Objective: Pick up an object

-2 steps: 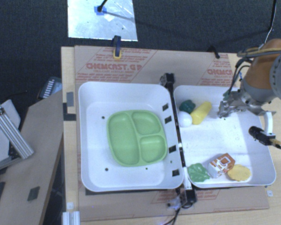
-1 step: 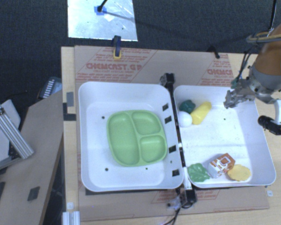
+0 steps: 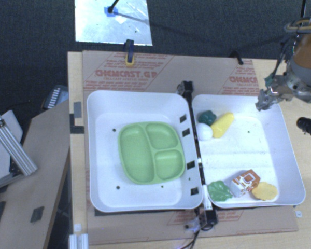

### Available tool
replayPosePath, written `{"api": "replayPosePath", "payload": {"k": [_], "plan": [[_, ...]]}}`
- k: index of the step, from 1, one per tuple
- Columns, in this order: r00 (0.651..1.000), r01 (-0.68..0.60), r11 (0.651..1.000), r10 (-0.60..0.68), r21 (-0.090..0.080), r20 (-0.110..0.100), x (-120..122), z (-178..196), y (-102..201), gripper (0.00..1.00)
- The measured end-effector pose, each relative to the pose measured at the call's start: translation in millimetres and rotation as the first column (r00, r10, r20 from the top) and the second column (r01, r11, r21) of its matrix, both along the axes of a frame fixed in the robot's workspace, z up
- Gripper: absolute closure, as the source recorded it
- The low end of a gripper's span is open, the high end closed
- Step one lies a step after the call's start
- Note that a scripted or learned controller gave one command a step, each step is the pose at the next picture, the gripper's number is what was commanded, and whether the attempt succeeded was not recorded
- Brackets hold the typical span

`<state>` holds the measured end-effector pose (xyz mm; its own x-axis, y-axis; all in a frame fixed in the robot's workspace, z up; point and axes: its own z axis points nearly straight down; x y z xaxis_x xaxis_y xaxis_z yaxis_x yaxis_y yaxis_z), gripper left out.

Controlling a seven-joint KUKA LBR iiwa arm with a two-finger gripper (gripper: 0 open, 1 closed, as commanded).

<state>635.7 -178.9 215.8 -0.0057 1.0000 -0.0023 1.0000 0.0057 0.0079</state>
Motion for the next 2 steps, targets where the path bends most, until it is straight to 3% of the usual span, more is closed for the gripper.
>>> {"api": "replayPosePath", "payload": {"k": [1, 2], "plan": [[1.0, -0.003, 1.0, 0.003, 0.003, -0.007, -12.4, -0.4, 51.3, 1.0], [1.0, -0.004, 1.0, 0.004, 0.004, -0.006, -9.7, -7.8, 103.6, 1.0]]}}
